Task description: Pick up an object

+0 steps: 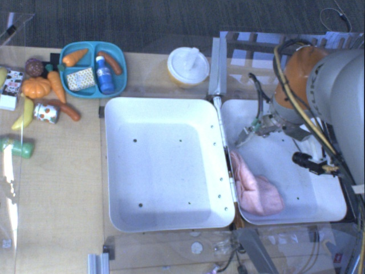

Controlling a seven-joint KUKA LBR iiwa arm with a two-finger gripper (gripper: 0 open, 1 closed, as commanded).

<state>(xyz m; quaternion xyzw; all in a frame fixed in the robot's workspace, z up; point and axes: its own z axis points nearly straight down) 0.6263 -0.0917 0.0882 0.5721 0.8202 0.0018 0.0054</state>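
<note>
Presently, the arm [333, 87] is seen to occupy the upper right of the right bin [319, 210], with the left bin [165, 164] lying alongside, the two rims nearly touching. No object is seen in the left bin. A pink cloth-like object [256, 190] is found crumpled in the right bin, against its left wall and toward the near corner. The gripper [251, 131] is positioned above the bin floor, up-view of the pink object and apart from it. Whether it is open or closed cannot be told at this resolution; nothing is seen held by it.

Outside the bins, a teal divided plate [117, 53], toy vegetables [48, 90] and a white lidded cup [188, 66] are set on the bench.

The following faults are judged possible. A descent made too close to the left wall may bring the gripper against the bin rim. As the object appears soft and flat-lying, only a thin fold may be caught and may slip free on lifting. A closure made at the present position would be expected to capture nothing.
</note>
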